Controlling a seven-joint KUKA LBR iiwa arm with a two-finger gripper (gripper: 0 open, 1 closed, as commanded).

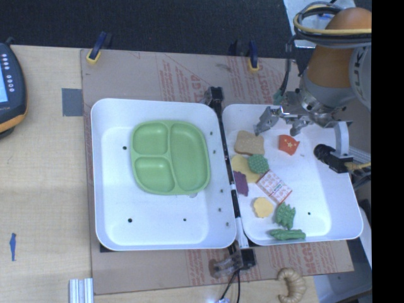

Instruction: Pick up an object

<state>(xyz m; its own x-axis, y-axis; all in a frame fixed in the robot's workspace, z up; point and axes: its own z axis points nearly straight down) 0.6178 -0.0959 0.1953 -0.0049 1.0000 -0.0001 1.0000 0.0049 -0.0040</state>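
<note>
Over right bin (341, 229) | hand (281, 120) spread (holding nothing) | red piece (288, 144) just below

A small red block (288, 144) lies flat near the top of the right white bin (328, 223). It sits alone, a little way right of the brown bread slice (249, 143).

The grey arm (334, 62) reaches in from the right, its gripper (282, 122) hanging low with fingers (265, 122) spread apart.
</note>
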